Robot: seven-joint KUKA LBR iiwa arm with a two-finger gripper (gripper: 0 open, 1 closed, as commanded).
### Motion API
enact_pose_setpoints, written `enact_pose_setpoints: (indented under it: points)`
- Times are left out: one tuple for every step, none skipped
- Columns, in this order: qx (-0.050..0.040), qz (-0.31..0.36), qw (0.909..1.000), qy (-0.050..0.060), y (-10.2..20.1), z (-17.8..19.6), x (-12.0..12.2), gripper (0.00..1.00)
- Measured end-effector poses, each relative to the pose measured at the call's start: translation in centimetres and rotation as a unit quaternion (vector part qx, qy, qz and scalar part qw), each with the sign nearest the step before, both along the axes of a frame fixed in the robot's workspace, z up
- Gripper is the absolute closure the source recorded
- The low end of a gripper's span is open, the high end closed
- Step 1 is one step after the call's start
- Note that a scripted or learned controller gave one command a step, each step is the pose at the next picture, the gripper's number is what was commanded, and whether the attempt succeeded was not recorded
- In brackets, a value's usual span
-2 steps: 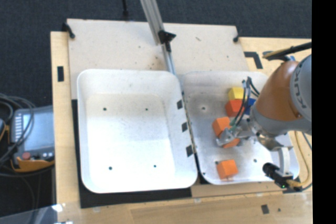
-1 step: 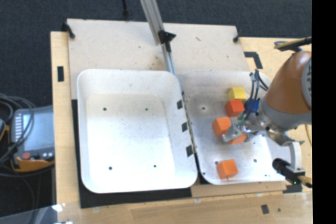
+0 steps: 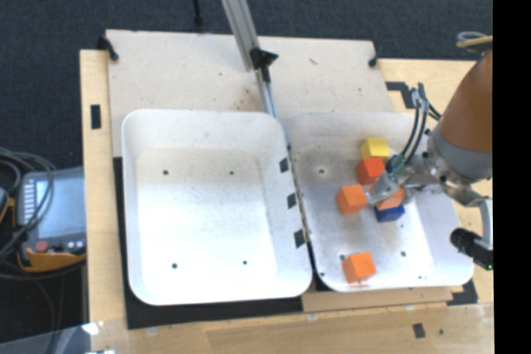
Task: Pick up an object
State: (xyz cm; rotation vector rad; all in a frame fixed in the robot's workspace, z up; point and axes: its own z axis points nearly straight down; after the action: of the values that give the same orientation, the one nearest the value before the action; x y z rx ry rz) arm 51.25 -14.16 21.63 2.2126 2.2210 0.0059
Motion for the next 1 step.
enact_pose_setpoints:
  points:
    - [0.0000,0.001,1.0000,0.000,-0.97,4.78,-0.01,1.00]
